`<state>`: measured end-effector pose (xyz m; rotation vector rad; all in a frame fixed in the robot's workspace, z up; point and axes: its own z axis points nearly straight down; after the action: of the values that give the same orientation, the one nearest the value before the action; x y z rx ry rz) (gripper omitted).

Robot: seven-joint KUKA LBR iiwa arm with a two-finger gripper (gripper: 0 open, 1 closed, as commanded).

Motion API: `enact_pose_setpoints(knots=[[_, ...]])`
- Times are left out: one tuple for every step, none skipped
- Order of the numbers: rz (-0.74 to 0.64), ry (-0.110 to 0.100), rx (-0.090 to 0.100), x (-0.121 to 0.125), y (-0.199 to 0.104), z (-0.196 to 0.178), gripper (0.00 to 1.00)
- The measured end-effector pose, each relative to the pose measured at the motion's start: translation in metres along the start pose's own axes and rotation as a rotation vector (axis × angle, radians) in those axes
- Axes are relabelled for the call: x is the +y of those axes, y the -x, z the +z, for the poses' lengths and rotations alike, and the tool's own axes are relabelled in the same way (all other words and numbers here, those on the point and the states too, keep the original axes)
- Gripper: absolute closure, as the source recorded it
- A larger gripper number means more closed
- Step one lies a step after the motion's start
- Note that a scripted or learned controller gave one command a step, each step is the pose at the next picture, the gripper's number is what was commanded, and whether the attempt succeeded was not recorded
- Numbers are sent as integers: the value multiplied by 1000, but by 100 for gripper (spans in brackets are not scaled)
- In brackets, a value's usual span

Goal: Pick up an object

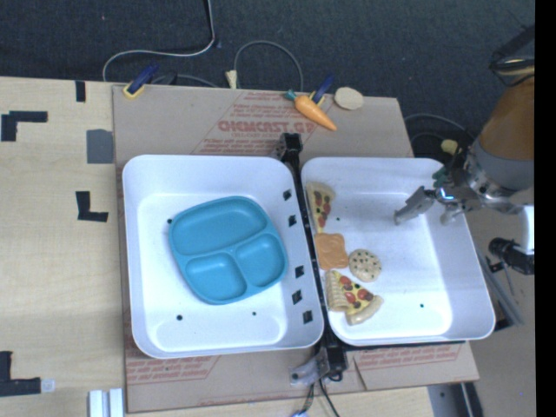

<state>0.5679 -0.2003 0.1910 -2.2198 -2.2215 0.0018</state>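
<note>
Two shallow white bins stood side by side on a sheet of cardboard [252, 124] laid over the bench.

The left bin [143, 259] held one item: a blue divided plate [228, 248] with three compartments, lying flat near the middle of the bin floor. Nothing lay in its compartments.

The right bin [456, 294] held four play-food pieces, all grouped along its left wall. Nearest the far end lay a pizza slice [320, 205]. Just below it sat a tan square of toast [331, 250], with a round chocolate-chip cookie [364, 264] touching or just beside the toast's right edge. Nearest the camera lay a second pizza slice [354, 295], just below the cookie. The rest of that bin floor was bare.

The gripper [425, 205] was positioned over the upper right part of the right bin, the arm [512, 137] entering from the right. One finger [412, 208] showed clearly, slanting down to the left; whether the fingers were apart or together could not be told from this angle. Nothing was seen between them. The gripper stood well apart from the food pieces.

Outside the bins, a toy carrot [314, 112] and a pale round piece [349, 99] rested on the cardboard beyond the far rims.
</note>
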Motion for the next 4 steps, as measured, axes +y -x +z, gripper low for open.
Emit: enact_pose_setpoints(knots=[[-4,4,-4,21,-54,111,0],[-4,-3,-13,48,-95,103,0],[1,-41,-19,74,-89,107,0],[-4,-74,-16,86,-86,108,0]])
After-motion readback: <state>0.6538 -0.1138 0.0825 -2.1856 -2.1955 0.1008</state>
